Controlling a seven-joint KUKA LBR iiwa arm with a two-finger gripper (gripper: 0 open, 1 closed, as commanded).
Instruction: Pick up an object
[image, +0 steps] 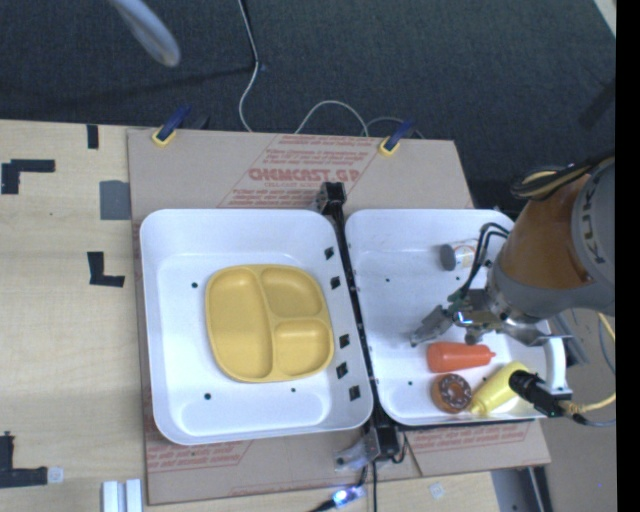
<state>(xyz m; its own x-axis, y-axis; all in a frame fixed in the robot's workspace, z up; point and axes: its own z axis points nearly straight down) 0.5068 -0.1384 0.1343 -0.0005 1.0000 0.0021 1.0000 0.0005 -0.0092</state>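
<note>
In the right bin lie an orange carrot-shaped toy, a brown sprinkled donut and a yellow toy, close together near the front right corner. A small grey object sits further back. My gripper hangs low just behind the carrot toy. It is open: one grey finger splays out to the left, and nothing sits between the fingers. The arm's wrist hides the bin's right wall.
The left bin holds a yellow divided plate in its middle. A black divider strip runs between the bins. Cardboard lies under both bins, with cables at the back and front.
</note>
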